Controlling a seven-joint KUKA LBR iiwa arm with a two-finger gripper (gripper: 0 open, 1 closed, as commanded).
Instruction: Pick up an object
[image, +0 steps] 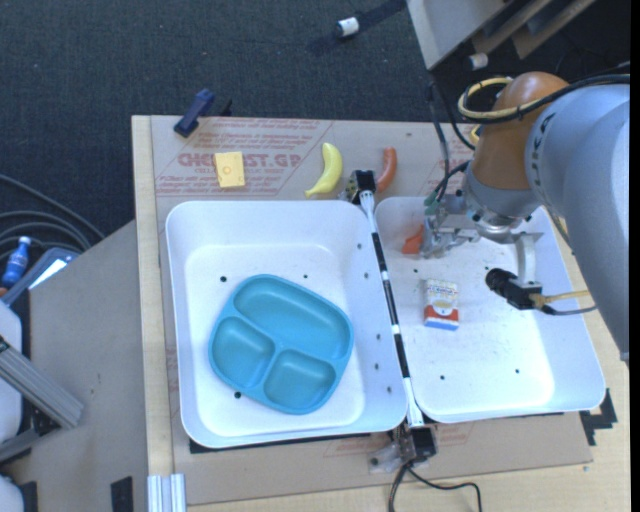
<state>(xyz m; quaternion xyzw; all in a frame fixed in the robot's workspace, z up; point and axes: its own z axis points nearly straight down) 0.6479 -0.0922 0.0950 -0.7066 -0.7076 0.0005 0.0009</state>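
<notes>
Gripper low over the right bin's far left corner, beside an orange piece (finger state cannot be told). A small carton lies mid-bin; blue tray in left bin.

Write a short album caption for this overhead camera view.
Grey arm's pincer lowered into right bin near an orange piece; blue tray fills left bin.

bench: brown board top | left white bin and right white bin side by side, touching mid-bench | far edge: yellow banana, orange piece, yellow tag | far-left corner: blue clip
</notes>
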